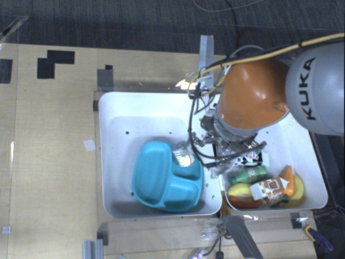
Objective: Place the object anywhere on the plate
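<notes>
The arm (253,99) is hanging over the blue plate (167,179) by the left bin's (116,144) right edge, likely for dropping something (grip: cannot tell).

Pale wooden surface (48,161) across the left and centre of the frame, dark carpeted floor (108,9) along the top. Black angular markings (54,62) at the upper left of the surface. Two shallow white bins resting directly on it side by side: left bin (116,144) at centre, right bin (315,182) at lower right, walls touching
</notes>
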`<control>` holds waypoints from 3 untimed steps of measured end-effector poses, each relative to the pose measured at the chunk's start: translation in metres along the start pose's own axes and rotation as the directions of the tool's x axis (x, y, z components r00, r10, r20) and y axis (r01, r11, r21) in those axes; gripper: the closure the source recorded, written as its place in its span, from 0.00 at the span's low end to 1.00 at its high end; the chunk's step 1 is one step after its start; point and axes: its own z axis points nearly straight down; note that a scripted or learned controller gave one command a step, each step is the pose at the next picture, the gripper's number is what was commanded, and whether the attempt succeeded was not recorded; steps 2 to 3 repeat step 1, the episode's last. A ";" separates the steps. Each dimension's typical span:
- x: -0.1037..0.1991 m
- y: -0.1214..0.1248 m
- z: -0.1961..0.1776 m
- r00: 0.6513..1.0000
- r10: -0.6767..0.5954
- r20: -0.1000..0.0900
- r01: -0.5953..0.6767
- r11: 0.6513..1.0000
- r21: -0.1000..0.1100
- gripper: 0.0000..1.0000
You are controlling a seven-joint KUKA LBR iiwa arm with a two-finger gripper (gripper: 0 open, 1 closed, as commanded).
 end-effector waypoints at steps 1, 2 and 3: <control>0.032 -0.042 -0.148 0.998 -0.064 0.003 0.064 0.998 0.007 0.00; 0.032 -0.042 -0.148 0.998 -0.064 0.003 0.064 0.998 0.007 0.00; 0.032 -0.042 -0.148 0.998 -0.064 0.003 0.064 0.998 0.007 0.00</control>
